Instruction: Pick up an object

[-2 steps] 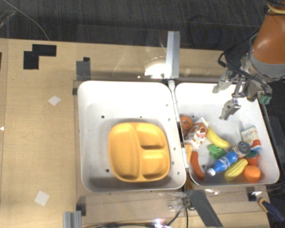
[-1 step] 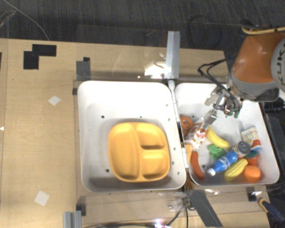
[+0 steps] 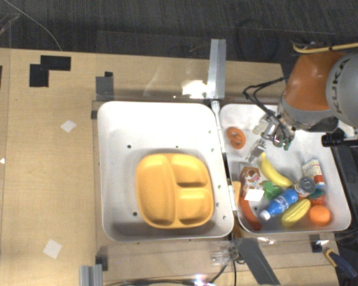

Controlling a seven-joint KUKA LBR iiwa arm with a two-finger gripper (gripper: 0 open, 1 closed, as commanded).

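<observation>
My gripper (image 3: pixel 267 148) hangs over the back half of the right bin (image 3: pixel 341 186), open, with nothing between its fingers. Just below it lies a yellow banana (image 3: pixel 275 172). To its left sits a small orange round object (image 3: pixel 235 137). Further forward are a brown snack packet (image 3: pixel 250 180), a green piece (image 3: pixel 272 190), a blue bottle (image 3: pixel 280 205), a second yellow fruit (image 3: pixel 296 212), an orange (image 3: pixel 320 214), a small can (image 3: pixel 313 170) and a red object (image 3: pixel 248 211), all packed close together.
The left bin (image 3: pixel 116 159) holds a yellow divided plate (image 3: pixel 174 189). A metal post (image 3: pixel 217 70) stands behind the wall between the bins. The grey and orange arm (image 3: pixel 322 88) comes in over the right bin's back right corner.
</observation>
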